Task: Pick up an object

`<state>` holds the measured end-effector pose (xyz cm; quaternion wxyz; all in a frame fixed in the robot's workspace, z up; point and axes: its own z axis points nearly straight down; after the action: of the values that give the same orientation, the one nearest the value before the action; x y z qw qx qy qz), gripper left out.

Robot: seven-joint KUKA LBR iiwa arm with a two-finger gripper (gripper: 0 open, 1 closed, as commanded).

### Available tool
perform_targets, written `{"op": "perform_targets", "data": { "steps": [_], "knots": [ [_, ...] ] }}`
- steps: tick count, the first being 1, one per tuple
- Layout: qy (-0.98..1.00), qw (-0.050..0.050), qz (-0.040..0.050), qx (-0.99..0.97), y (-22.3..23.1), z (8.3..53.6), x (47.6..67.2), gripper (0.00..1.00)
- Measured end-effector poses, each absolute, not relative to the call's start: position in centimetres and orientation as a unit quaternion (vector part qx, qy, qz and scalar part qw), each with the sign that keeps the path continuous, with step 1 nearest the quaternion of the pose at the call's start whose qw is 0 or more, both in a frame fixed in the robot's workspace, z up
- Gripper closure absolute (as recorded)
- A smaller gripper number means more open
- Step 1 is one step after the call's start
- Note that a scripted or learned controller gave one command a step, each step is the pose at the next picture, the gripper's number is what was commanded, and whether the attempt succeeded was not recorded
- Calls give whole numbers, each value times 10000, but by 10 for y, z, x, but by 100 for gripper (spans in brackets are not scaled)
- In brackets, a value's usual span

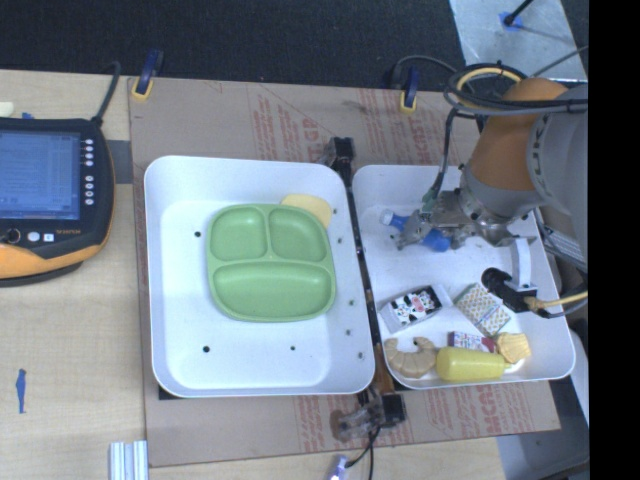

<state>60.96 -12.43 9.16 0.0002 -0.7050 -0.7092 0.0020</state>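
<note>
No legible text; faint red print on cardboard sheet [300, 118] unreadable.

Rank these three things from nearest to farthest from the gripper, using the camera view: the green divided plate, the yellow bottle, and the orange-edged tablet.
Measured from the gripper, at the top of the right bin:
1. Yellow bottle, at the bottom edge of that same bin.
2. Green divided plate, centred in the left bin.
3. Orange-edged tablet, on the bench at the far left.

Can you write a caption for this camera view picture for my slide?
Robot hand low in the right bin by a blue thing; a green plate sits in the left bin.
</note>
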Motion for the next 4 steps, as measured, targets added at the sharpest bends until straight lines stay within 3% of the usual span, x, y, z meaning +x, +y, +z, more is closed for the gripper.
{"op": "perform_targets", "data": {
  "steps": [2,4],
  "knots": [
    [-7087,24,41,-7055,-98,92,655,0],
    [-7083,20,22,-7059,-97,92,652,0]
  ]
}}
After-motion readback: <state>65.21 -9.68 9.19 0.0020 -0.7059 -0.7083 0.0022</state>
